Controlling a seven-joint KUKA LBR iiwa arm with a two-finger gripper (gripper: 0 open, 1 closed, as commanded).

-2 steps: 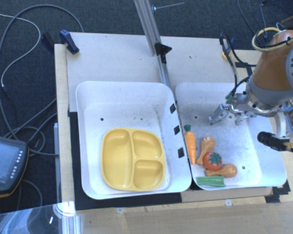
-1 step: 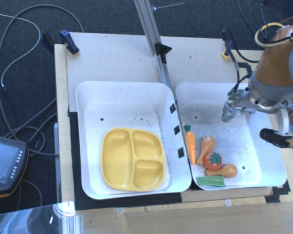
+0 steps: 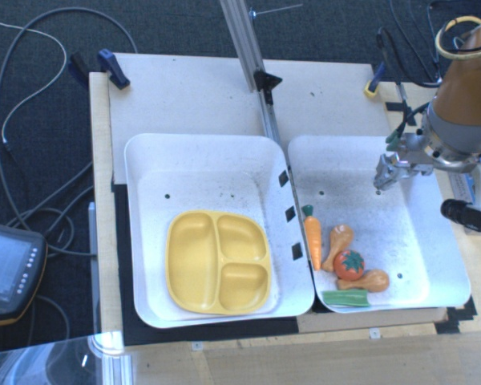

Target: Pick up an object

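In the right bin (image 3: 433, 247) lie several toy foods near its front left corner: an orange carrot (image 3: 313, 241), a tan piece (image 3: 338, 243), a red tomato (image 3: 349, 265), an orange piece (image 3: 373, 280) and a green piece (image 3: 345, 297). My gripper (image 3: 382, 176) hangs over the back of the right bin, well behind and to the right of the foods. Nothing is between its fingers as far as the view shows.
The left bin (image 3: 144, 167) holds a yellow divided plate (image 3: 219, 261). A metal pole (image 3: 244, 30) slants over the divider between the bins. Clamps sit at the bench's back corners, and cables and a tablet lie on the floor at left.
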